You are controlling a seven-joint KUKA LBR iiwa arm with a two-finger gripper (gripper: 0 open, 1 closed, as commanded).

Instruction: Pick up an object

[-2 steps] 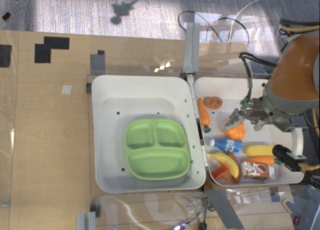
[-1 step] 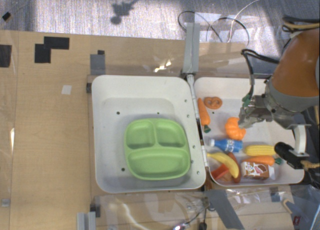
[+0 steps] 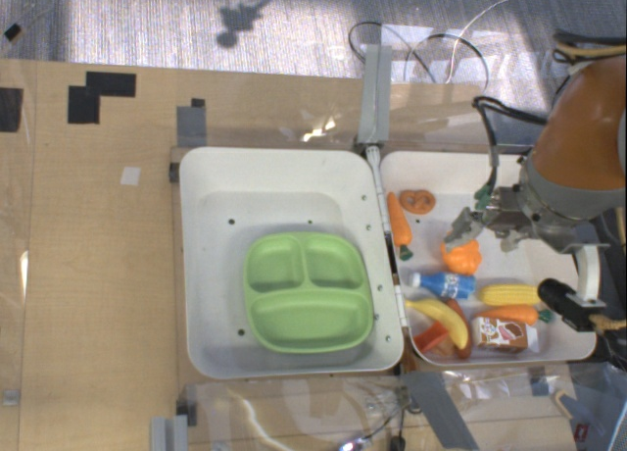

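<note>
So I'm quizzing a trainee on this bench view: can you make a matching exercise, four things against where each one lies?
Things:
1. green tray
2. carrot
3. banana
4. corn cob

Places:
A. right bin, against its left wall
B. left bin
C. right bin, near its right side
D. right bin, front left corner

Pairs: 1-B, 2-A, 3-D, 4-C

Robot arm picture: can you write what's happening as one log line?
end effector: above orange toy, right bin | held: nothing seen | nearby: carrot, bottle, banana | left bin: green tray
</note>
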